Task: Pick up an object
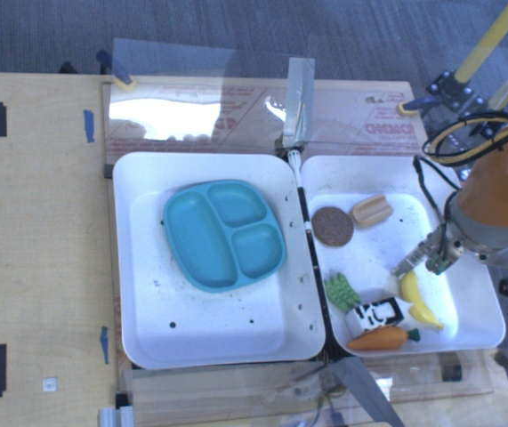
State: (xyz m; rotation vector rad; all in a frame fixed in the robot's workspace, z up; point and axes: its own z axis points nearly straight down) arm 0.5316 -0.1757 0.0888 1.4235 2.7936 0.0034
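The gripper (431, 261) hovers just above the banana's (419, 302) upper end; the banana's long axis runs diagonally away toward the carrot (380, 338). Whether the gripper is clenched, I cannot tell.

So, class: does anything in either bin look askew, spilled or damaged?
Nothing is damaged. The blue divided plate sits skewed in the left bin, amid dark specks. The toy foods crowd the right bin's near end.
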